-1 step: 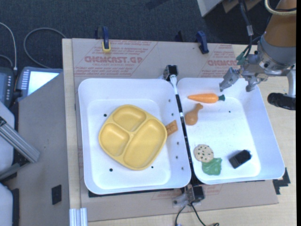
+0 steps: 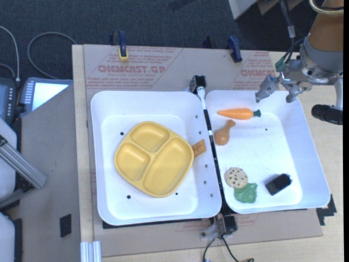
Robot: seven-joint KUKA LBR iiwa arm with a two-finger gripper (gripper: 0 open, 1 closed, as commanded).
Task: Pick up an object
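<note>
Hanging over the right bin's (image 2: 305,146) 1 o'clock corner, the gripper (image 2: 279,91) is seen with fingers spread and nothing between them. A carrot (image 2: 236,113) is found at the bin's 11 o'clock, a drumstick (image 2: 223,134) just below it, a cookie (image 2: 236,177) touching a green piece (image 2: 246,193) at 7 o'clock, and a black block (image 2: 278,184) at 5 o'clock. A yellow plate (image 2: 154,158) is held in the left bin (image 2: 103,146).
</note>
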